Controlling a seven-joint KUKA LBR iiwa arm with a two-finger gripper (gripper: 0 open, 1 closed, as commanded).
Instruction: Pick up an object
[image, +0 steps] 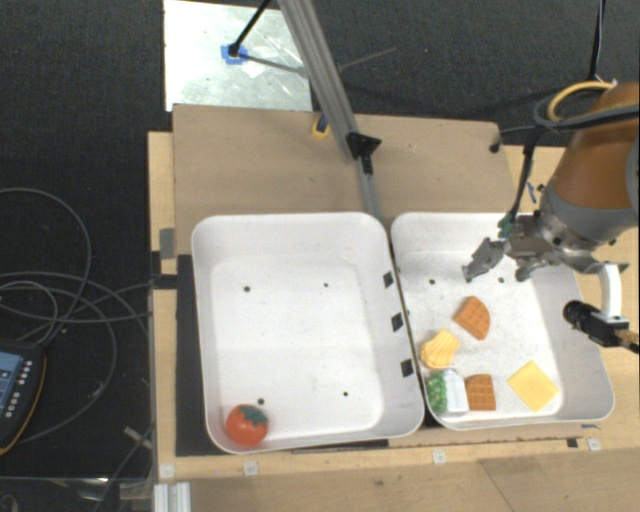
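My gripper (503, 265) hangs over the back part of the right bin (590, 345), open, with nothing between its fingers. Below it in that bin lie an orange waffle piece (473, 318), a pale yellow toy (440, 350), a green-and-white packet (446, 392), a brown waffle square (480, 392) and a yellow cheese slice (532, 385). The orange waffle piece is the closest to the gripper, a little toward the front. A red tomato (246, 424) sits in the front left corner of the left bin (290, 300).
A grey pole (335, 95) slants down from the top to the bins' back edge. The two bins' shared walls run down the middle, with black clips (397, 320) on them. Cables lie on the floor at left.
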